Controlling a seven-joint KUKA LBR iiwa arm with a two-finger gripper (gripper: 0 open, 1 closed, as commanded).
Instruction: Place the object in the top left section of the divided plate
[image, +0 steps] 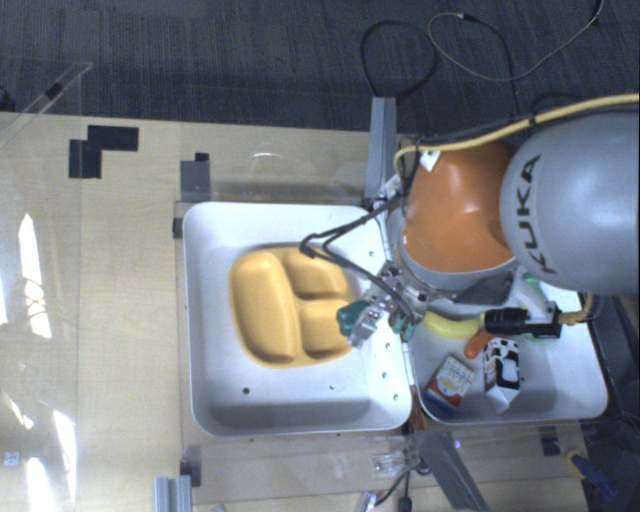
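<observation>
The yellow divided plate (270, 300) lies in the left bin (290, 405). It has one long section on the left and two smaller ones on the right. My gripper (368, 318) hangs at the plate's right edge, beside the lower right section. A small teal object (348, 318) sits right at the gripper's tip, over the plate's rim. The arm's grey and orange body (470, 210) hides the space behind the gripper.
The right bin (560, 400) holds a yellow item (452, 326), a small orange bottle (476, 346), a printed carton (452, 381) and a white and black carton (504, 370). A black cable (330, 245) loops over the plate's top right part. The wall between the bins (408, 370) runs just under the gripper.
</observation>
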